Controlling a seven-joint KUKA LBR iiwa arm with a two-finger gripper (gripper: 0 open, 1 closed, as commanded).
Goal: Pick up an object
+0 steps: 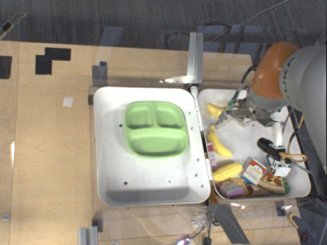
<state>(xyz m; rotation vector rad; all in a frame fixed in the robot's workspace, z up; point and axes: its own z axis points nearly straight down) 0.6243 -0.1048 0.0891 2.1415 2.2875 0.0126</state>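
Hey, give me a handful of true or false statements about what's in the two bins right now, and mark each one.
1. The green divided plate lies in the left bin. True.
2. The corn cob sits in the left bin. False: it lies in the right bin, near its front edge.
3. The hand is over the right bin, close to a banana at the far end. True.
4. The green divided plate holds a banana. False: its compartments show nothing in them.
5. A second banana lies in the right bin, near the wall between the bins. True.
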